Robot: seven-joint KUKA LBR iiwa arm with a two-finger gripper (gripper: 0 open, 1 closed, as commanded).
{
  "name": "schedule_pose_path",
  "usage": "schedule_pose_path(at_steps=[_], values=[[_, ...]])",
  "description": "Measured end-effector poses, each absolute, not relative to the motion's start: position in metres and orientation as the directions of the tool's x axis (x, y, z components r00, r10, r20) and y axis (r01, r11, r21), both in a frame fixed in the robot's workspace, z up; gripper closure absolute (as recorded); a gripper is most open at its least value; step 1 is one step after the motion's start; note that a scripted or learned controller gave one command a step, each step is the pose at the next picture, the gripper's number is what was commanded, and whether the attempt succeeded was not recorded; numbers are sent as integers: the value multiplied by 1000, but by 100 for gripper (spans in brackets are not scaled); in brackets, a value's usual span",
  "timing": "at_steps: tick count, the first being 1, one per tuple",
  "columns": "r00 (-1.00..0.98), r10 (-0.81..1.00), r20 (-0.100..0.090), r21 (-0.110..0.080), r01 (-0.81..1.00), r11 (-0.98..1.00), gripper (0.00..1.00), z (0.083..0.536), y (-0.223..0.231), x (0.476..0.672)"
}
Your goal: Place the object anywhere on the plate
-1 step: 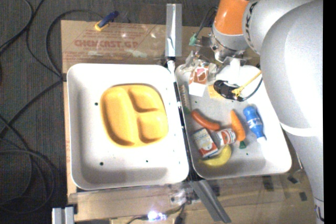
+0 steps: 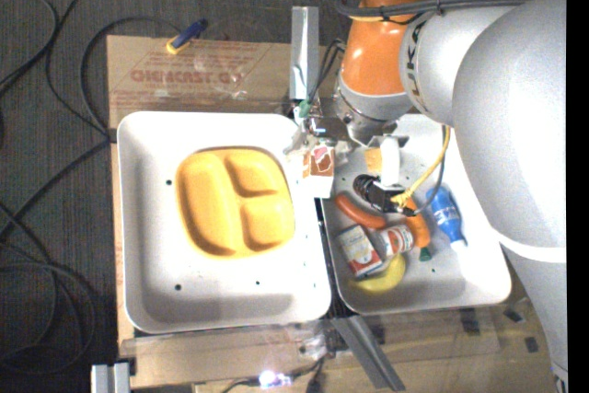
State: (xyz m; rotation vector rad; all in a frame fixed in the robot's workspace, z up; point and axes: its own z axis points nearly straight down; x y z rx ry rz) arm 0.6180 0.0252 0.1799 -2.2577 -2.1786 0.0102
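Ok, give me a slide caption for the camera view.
Arm's gripper over the seam between bins, yellow plate in left bin, cluttered right bin.

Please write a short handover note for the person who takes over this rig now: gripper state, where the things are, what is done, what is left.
Gripper: above the inner edge between the bins, with a small red-and-white carton at its tip; a real grasp cannot be confirmed.
Yellow sectioned plastic plate: lies in the left white bin, nothing on it.
Right white bin: holds the other items, among them a blue bottle and a yellow banana.
Done: nothing placed yet.
Left: carry the carton over the plate and release it.
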Motion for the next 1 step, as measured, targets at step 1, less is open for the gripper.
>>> schedule_pose_path(at_steps=[1], values=[[36,999,-1,-7,999,-36,0,180,25,618]])
